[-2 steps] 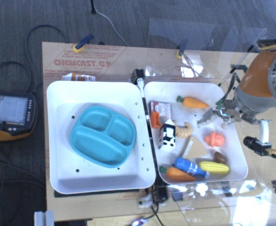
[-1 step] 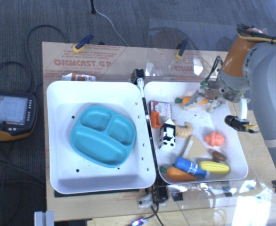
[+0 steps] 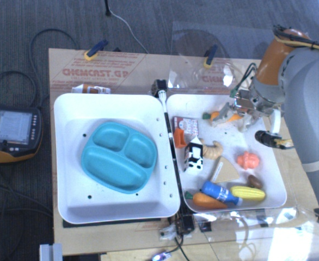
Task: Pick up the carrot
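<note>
hovering metal hand (image 3: 231, 115) – grip state unclear, beside small tapered orange carrot (image 3: 218, 115)

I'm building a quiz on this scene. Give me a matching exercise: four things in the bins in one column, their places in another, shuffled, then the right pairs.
Things:
1. blue tray
2. corn
3. cow
4. gripper

Places:
A. near edge of the right bin, by its right corner
B. far part of the right bin, over a small carrot
C. middle of the left bin
D. left part of the right bin, close to the divider

Pairs: 1-C, 2-A, 3-D, 4-B
</note>
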Controlling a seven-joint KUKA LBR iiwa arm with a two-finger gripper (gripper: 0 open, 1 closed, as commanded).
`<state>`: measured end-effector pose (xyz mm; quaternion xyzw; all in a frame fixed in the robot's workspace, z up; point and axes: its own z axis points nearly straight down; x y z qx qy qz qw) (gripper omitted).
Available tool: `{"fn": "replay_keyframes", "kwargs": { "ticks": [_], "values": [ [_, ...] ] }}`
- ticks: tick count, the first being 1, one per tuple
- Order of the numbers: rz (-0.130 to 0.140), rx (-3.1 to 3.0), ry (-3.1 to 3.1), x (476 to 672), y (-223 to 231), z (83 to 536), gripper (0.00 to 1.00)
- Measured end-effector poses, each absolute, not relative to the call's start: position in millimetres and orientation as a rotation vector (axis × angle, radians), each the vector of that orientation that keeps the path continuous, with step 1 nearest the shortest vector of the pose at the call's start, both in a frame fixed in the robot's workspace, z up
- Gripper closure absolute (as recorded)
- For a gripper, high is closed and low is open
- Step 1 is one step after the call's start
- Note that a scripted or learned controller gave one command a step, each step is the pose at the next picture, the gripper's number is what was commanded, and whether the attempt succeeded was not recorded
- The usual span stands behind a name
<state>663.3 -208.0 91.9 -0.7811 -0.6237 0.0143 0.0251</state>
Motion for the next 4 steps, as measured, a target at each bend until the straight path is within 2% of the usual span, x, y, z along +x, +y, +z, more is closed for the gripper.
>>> {"fn": "replay_keyframes", "kwargs": {
  "ticks": [1, 2, 3, 4],
  "values": [
    [0.068, -2.577, -1.687, 659.6, -202.2, 89.7, 0.00],
    [0.078, -2.688, -1.502, 655.5, -200.1, 88.8, 0.00],
    [0.076, -2.836, -1.260, 653.9, -187.5, 91.4, 0.00],
    [-0.029, -2.934, -1.116, 630.1, -201.0, 92.5, 0.00]
  ]
}}
